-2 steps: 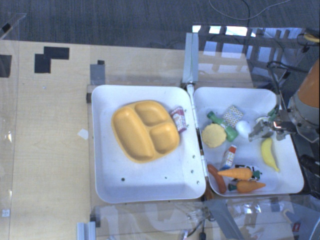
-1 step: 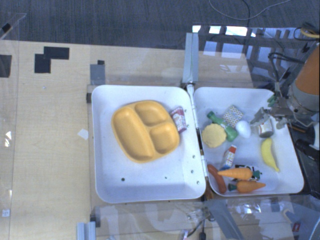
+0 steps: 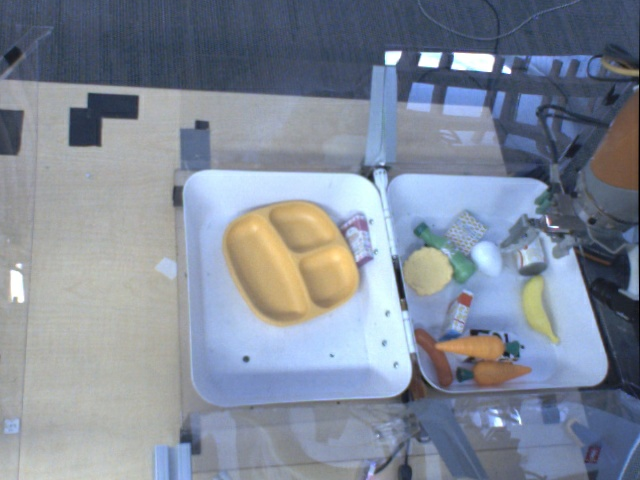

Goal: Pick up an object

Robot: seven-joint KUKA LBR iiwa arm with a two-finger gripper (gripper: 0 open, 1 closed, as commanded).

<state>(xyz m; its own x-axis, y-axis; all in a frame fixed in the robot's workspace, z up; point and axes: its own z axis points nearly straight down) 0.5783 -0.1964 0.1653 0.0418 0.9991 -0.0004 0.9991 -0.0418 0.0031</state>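
The right bin [image 3: 575, 368] holds several small items. Among them are a banana [image 3: 540, 308], two carrots [image 3: 472, 347], a white ball [image 3: 486, 257], a green bottle [image 3: 442, 245], a round yellow sponge [image 3: 428, 270], a checkered packet [image 3: 466, 230] and a small red-capped bottle [image 3: 458, 313]. My gripper [image 3: 535, 240] hangs over the bin's upper right part, just above the banana and right of the white ball. A silvery cylinder [image 3: 531, 259] sits right at its tip; whether it is gripped is unclear.
The left bin [image 3: 230, 368] carries a yellow divided plate [image 3: 290, 260] and a red-and-white packet [image 3: 357, 238] by its right wall. A metal post [image 3: 381, 118] stands behind the wall between the bins. Cables and a frame [image 3: 540, 98] crowd the far right.
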